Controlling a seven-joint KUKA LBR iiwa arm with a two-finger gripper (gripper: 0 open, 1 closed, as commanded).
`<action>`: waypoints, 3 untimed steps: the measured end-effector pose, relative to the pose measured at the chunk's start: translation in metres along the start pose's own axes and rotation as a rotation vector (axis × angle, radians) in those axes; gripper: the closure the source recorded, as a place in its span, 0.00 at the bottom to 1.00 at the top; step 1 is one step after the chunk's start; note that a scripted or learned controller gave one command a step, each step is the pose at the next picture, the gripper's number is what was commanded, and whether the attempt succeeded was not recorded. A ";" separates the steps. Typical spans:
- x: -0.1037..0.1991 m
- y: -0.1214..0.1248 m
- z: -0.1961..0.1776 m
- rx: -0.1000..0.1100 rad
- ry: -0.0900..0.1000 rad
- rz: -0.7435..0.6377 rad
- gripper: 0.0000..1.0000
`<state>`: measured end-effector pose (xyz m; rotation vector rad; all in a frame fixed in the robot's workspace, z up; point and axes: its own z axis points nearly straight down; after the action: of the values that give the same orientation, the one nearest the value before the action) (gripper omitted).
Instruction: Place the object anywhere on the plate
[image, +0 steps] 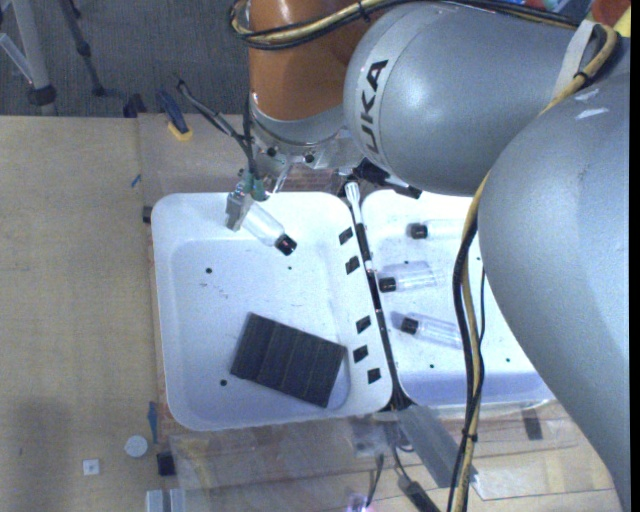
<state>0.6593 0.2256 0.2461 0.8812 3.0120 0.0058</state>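
Observation:
A dark ribbed rectangular plate (288, 360) lies in the front part of the left bin (190, 300). Above that bin's back left corner my gripper (240, 208) is shut on one end of a clear tube (264, 228). The tube slants down to the right and ends in a black cap. It hangs well behind the plate and apart from it. The orange band and grey wrist hide the upper part of the gripper.
In the right bin (500, 375) lie three more clear tubes with black caps (405, 278) (430, 327) (418, 231). A divider with black clips (362, 300) runs between the bins. The arm's grey body covers the right side. Small parts lie on the bench at the front left (135, 445).

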 end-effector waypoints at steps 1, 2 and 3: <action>0.000 0.000 0.032 0.004 0.004 -0.221 1.00; 0.003 -0.001 -0.038 -0.001 -0.001 -0.331 1.00; 0.000 -0.001 -0.038 0.000 -0.002 -0.076 1.00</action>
<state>0.6584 0.2244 0.2845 0.7660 3.0416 0.0050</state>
